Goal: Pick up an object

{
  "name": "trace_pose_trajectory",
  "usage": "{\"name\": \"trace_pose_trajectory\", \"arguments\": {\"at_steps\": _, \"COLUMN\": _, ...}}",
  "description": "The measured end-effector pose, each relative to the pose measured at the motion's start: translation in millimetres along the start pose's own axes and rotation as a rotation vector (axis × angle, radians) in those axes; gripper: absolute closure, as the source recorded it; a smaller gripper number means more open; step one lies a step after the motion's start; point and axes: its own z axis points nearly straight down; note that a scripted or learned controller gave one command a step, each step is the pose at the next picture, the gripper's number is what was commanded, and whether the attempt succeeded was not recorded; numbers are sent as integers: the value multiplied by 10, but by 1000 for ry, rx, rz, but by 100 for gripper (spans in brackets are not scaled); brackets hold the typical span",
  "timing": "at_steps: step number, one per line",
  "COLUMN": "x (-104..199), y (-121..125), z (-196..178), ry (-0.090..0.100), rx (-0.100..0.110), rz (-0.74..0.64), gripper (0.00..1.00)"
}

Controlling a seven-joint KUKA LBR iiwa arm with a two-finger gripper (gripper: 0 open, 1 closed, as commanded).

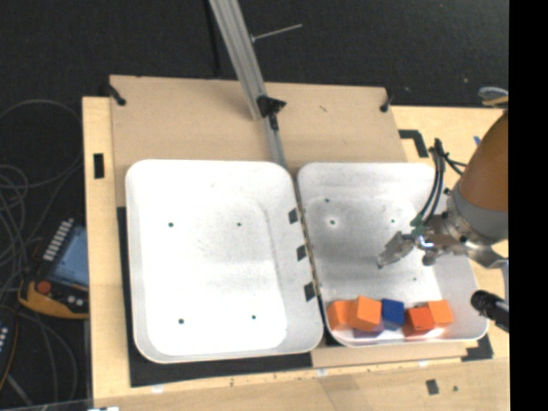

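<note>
- Grey arm with orange band point(490, 174) comes in from the right edge, wrist over the right-hand shallow white plastic bin point(360, 195).
- Two-finger metal gripper point(402, 251) hangs over the middle-right of that bin's floor, pointing left; one finger point(392, 253) juts out as a pale grey prong. View is too blurry here to say if the fingers are apart or together; cannot tell.
- Nothing visibly between the fingers; bare bin floor shows beneath the tip.
- Task objects all sit in a row along the right bin's near wall, apart from the gripper.
- Orange foam block point(342, 312) at the row's left end, touching a second orange cube point(368, 312).
- Small blue cube point(392, 312) just right of those, mid-row.
- Red-orange block point(418, 319) next, touching an orange block point(440, 312) at the right end.
- Possibly a purple piece under the orange pair, hard to make out.
- Left-hand shallow white bin point(145, 255) sits beside the right one, edges touching along the middle.
- Both bins rest on a tan wooden bench point(188, 118).
- Grey metal rail point(240, 45) slants down from the top towards the gap between bins.
</note>
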Motion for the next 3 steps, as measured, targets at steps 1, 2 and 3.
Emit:
{"name": "trace_pose_trajectory", "arguments": {"at_steps": 1, "x": 724, "y": -174, "z": 136, "ry": -1, "rx": -6, "rz": -1, "gripper": 0}}
{"name": "trace_pose_trajectory", "arguments": {"at_steps": 2, "x": 1399, "y": -158, "z": 131, "ry": -1, "rx": -8, "rz": -2, "gripper": 0}}
{"name": "trace_pose_trajectory", "arguments": {"at_steps": 3, "x": 2154, "y": -165, "z": 137, "ry": -1, "rx": -8, "rz": -4, "gripper": 0}}
